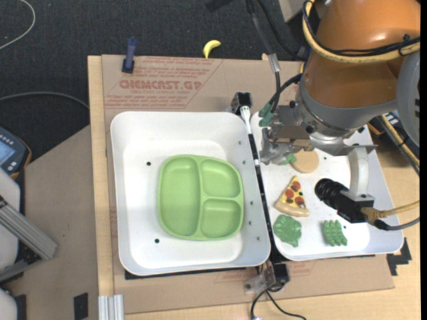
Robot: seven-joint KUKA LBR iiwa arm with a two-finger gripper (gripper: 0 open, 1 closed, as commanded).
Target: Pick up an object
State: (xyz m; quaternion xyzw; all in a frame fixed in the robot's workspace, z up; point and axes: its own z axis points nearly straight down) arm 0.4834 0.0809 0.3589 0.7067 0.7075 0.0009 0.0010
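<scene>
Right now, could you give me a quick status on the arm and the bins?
Gripper low over right bin, near tan cookie. Pizza slice untouched. Green tray in left bin.

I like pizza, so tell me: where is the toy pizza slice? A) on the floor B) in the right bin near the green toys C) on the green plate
B: the pizza slice lies in the right bin, just above two green toys, apart from the green plate.
</scene>
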